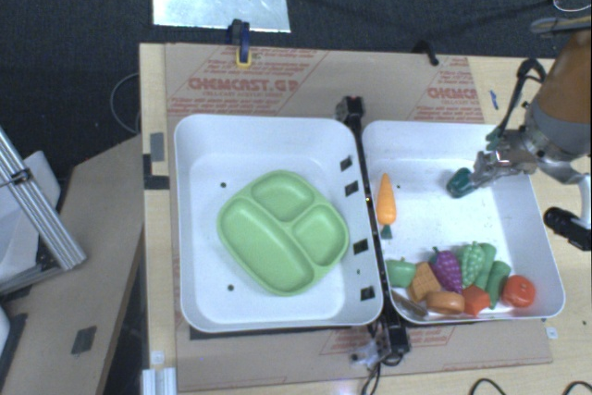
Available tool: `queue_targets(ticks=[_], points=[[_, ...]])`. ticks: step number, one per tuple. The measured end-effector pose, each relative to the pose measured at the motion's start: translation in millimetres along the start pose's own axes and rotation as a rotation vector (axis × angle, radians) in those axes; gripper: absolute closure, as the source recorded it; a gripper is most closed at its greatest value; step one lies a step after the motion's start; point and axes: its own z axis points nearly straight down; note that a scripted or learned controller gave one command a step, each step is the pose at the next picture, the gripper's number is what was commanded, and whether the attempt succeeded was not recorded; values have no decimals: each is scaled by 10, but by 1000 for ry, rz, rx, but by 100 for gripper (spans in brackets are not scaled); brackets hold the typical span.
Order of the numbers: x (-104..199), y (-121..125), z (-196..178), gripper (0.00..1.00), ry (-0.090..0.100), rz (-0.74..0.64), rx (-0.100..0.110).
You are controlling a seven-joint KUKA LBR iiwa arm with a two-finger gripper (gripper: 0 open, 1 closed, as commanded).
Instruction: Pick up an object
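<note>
My gripper point(477, 173) hangs over the back right part of the right bin point(435, 148), at the end of the grey arm coming in from the right. A small teal object point(460, 184) lies right at its tip, touching or nearly touching it; I cannot make out whether it is gripped. An orange toy carrot point(386, 202) lies by the bin's left wall. Along the front of the bin is a pile of toy food: a green pepper point(400, 272), purple grapes point(447, 268), green grapes point(476, 259) and a red tomato point(520, 290).
The left bin point(199, 199) holds a light green divided plate point(282, 231). A black divider with clips point(356, 190) runs between the bins. The white floor in the middle of the right bin is bare. A black part point(566, 227) juts in at the right edge.
</note>
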Motion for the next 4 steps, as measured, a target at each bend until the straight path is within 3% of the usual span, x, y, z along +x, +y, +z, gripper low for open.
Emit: queue_targets(ticks=[1,3,4], points=[[-1,12,-216,100,1,-1,3],[945,334,-149,100,3,-6,3],[1352,632,-206,100,3,-5,1]])
